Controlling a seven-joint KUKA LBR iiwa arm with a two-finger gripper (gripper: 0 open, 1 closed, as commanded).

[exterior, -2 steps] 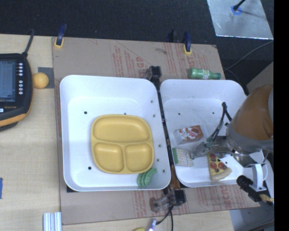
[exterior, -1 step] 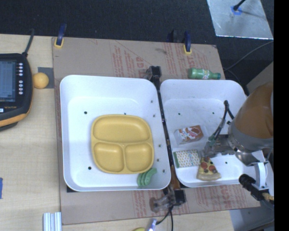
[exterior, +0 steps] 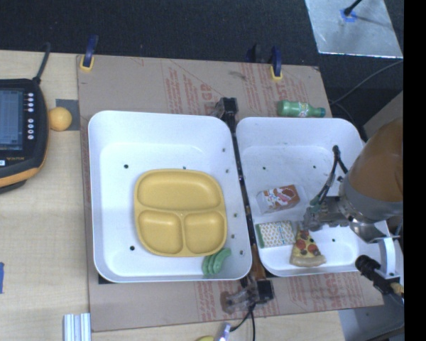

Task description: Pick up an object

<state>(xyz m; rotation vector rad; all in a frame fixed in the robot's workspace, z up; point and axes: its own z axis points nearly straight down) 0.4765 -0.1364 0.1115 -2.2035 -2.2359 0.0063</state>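
Note:
The right bin (exterior: 298, 130) holds a red-and-white packet (exterior: 278, 198), a green-patterned white box (exterior: 275, 234) and a toy pizza slice (exterior: 307, 250). My gripper (exterior: 314, 217) hangs low in the right bin, just above the pizza slice and right of the box. Nothing shows between its fingers. The grey arm with its orange band (exterior: 380, 169) comes in from the right. In the left bin (exterior: 110, 137) lie a yellow divided plate (exterior: 179, 211) and a green toy (exterior: 216, 263) at the front rim.
A green bottle (exterior: 300, 109) lies on the cardboard behind the right bin. A tablet controller (exterior: 8, 133) and a yellow ball (exterior: 59, 118) sit at the far left. Clamps stand along the board's back edge.

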